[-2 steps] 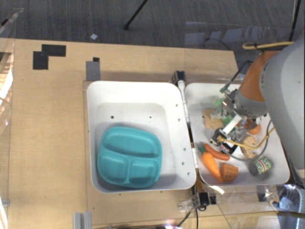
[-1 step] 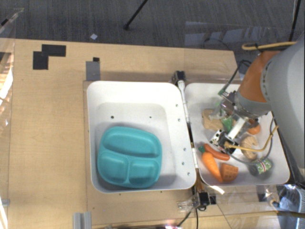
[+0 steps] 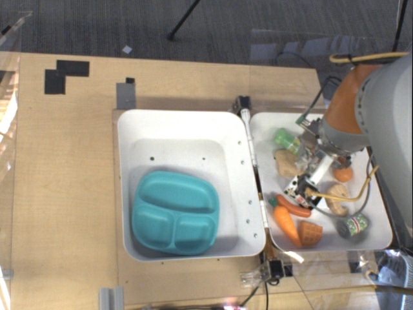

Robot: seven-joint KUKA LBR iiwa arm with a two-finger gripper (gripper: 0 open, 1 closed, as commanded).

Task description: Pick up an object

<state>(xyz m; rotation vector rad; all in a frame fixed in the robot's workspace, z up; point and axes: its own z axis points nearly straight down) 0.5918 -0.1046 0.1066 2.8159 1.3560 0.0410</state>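
Note:
The right bin holds several toy foods. A green piece lies at its back, with a tan lump just in front of it. A red sausage, an orange carrot and an orange wedge lie near the front. A tan bread piece, a small orange ball and a green-and-white can sit to the right. My gripper hangs low over the middle of this bin, between the tan lump and the bread piece. Nothing shows as held.
The left bin carries a teal divided plate at its front. A ridge separates the two bins. The arm's grey body covers the right bin's back right corner.

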